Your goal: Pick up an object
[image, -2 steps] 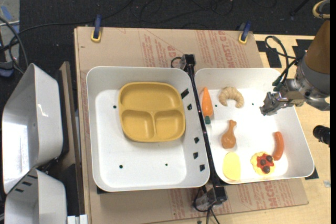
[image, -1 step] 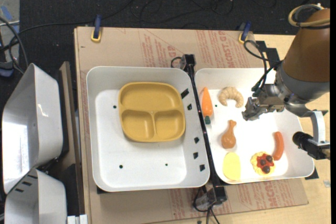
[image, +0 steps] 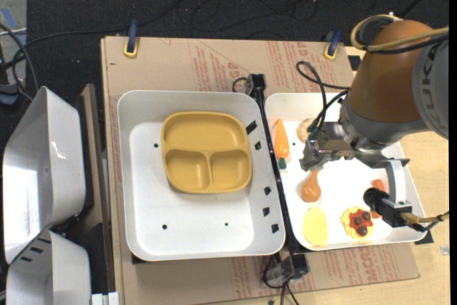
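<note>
While the arm leans over the right bin (image: 400, 238), two white bins sit side by side on the counter (image: 214, 57).

One yellow divided plate (image: 207, 151) with three compartments lies alone in the left bin (image: 136, 175). The right bin holds one orange carrot (image: 281, 138) near its left wall, one orange pear-shaped piece (image: 310, 186), one pale yellow oval piece (image: 315, 225), and one small yellow toy with dark red spots (image: 358, 221). The gripper (image: 314, 153) hangs just above the pear-shaped piece; I cannot tell if its jaws are open or closed.
</note>
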Tool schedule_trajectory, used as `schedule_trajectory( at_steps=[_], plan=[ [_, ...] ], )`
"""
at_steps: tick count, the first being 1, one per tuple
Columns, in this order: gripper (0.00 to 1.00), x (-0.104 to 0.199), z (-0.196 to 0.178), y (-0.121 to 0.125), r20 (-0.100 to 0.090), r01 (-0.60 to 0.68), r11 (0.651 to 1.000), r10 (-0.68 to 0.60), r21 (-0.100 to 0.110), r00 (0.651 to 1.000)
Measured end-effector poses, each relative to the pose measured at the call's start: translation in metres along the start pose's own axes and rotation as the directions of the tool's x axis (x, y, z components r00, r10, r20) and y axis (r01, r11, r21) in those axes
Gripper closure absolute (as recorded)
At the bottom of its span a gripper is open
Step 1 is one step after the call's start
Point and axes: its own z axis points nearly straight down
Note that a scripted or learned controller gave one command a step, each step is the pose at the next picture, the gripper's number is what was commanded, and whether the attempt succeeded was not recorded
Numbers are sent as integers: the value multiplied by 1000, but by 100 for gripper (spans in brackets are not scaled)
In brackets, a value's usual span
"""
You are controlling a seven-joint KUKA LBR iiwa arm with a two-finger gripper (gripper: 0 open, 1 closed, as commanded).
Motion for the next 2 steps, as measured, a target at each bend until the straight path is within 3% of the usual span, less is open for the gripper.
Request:
schedule_trajectory(
  at_steps=[2],
  plan=[
    [100, 112, 19, -5, 1, 0, 1000, 0, 1, 1000]
  ],
)
